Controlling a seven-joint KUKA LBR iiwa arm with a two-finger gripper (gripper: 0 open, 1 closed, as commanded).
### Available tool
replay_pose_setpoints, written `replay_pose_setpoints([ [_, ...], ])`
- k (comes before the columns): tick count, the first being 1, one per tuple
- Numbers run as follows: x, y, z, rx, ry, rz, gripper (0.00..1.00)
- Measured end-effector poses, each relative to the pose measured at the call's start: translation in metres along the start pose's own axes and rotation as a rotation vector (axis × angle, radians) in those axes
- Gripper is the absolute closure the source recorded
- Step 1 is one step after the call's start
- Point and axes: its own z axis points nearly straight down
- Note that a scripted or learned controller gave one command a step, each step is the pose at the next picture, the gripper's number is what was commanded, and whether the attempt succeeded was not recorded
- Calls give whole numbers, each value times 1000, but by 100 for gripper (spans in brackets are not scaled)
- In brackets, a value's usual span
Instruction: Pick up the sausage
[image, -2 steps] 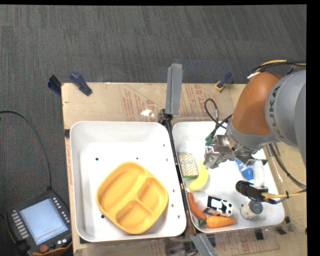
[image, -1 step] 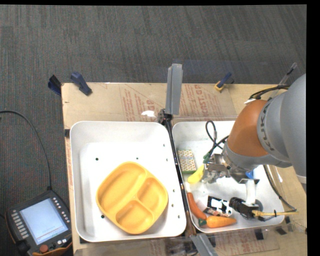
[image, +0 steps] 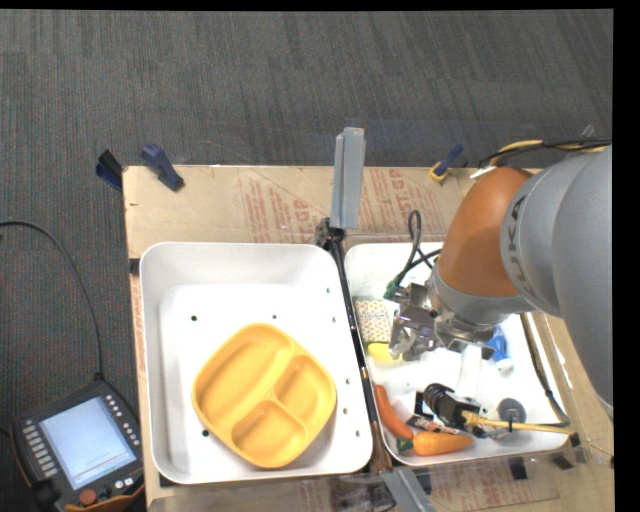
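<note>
Grey robot arm (image: 560, 240): black letters "KU" read along its side beside the orange band, running vertically; the rest of the word is out of sight.
Brown cardboard sheet on the worktop (image: 270, 205): red printed lettering in several places, upside down and too faint to read.
Grey handheld control pendant (image: 75, 445): its lit screen shows no legible text.

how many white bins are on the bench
2. The left bin holds a yellow divided plate. The right bin sits beside it, holding small items, partly covered by the arm, which may hide more items.
</note>
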Motion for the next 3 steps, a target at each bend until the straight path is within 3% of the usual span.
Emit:
replay_pose_setpoints([
  [1, -48, -25, 0, 1, 0, 47, 100],
  [2, -5, -44, 1, 1, 0, 106, 100],
  [3, -78, 2, 31, 3, 0, 382, 100],
])
